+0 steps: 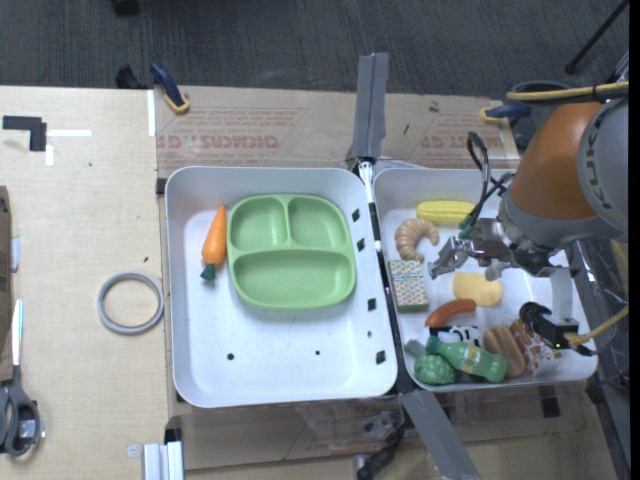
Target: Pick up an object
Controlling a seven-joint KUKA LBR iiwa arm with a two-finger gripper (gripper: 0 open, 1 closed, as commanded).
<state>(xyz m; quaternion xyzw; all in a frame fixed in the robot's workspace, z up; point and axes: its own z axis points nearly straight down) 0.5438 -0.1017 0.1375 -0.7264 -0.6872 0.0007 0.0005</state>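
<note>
My gripper (449, 257) hangs over the right bin (570, 368), its fingers slightly open with nothing between them. It sits just right of a tan croissant (413, 235) and just above a yellow lump (477, 288). Behind it lies a yellow corn cob (445, 211). A checkered block (408, 284), a red sausage (450, 311), a green bottle (472, 359), a green broccoli piece (432, 370) and brown hot dogs (506, 343) fill the bin's front half.
The left bin (270, 368) holds a green divided plate (292, 250) and an orange carrot (214, 236). On the bench to the left lie a grey tape ring (130, 301) and scissors (18, 418). The arm's orange band (560, 163) looms over the right bin's far right.
</note>
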